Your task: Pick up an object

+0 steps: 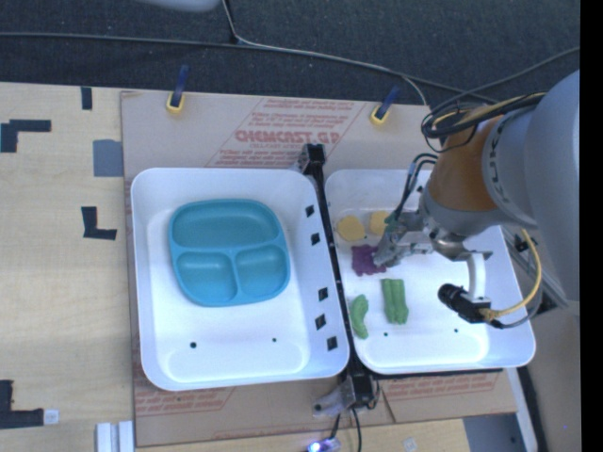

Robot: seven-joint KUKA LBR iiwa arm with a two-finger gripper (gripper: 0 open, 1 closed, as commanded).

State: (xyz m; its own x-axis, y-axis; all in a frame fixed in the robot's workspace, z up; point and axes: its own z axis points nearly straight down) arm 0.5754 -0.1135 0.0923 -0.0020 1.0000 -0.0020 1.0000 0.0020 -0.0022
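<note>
The right white bin (471, 347) holds several small toy foods. A purple piece (364, 260) lies near its left wall, with a yellow round piece (350, 227) and a second yellow bit (378, 221) just behind it. Two green pieces lie nearer the front: a chunky one (394, 300) and a slim one (359, 314). My gripper (391, 249) is lowered into this bin, right at the purple piece's right edge. The wrist above hides how the gripper's tips meet the piece.
The left white bin (151, 347) carries a blue divided tray (229, 250). A black clip strip (320, 252) runs between the bins. The arm's grey body and orange band (462, 172) hang over the right bin's back right. Cables (490, 309) loop near the wrist.
</note>
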